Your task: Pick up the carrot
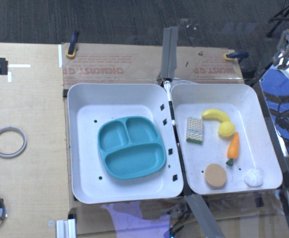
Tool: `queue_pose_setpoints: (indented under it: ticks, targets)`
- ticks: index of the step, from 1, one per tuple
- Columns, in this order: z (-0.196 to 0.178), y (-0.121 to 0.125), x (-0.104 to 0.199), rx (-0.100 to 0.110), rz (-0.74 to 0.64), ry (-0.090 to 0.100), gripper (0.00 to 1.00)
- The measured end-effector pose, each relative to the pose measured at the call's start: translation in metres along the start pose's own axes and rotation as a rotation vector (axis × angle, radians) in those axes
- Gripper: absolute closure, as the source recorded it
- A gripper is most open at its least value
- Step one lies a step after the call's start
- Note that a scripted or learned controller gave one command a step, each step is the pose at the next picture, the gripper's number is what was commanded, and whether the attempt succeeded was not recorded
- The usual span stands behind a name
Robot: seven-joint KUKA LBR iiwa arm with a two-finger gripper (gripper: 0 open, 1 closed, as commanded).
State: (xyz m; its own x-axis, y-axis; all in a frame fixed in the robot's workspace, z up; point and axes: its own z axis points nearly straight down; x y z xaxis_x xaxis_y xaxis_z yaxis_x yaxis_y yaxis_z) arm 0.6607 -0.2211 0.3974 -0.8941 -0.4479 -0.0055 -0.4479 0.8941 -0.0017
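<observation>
Carrot (233, 147) lies in the right bin (263, 118), the bin on the side the arm reaches in from. It is orange, with its small green end pointing toward the near rim. Its other tip sits just beside a lemon (226, 128), and a banana (215, 115) curves just behind that lemon. A patterned block (195, 130) lies to the left of the fruit. A round tan disc (216, 175) and a white ball (253, 177) rest near the front wall, either side of the carrot's green end. The left bin (80, 133) holds a blue divided plate (132, 147). How far the claw is open, and whether it has hold of anything, cannot be told.
</observation>
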Motion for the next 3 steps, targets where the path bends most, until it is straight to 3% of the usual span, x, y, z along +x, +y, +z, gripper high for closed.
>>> queue_pose_setpoints:
  ticks: [1, 2, 3]
  targets:
    - [0.035, 0.001, 0.000, -0.003, -0.209, 0.002, 1.00]
    - [0.010, 0.000, 0.000, -0.001, -0.457, -0.001, 1.00]
    - [0.027, 0.001, 0.000, -0.004, -0.668, 0.000, 1.00]
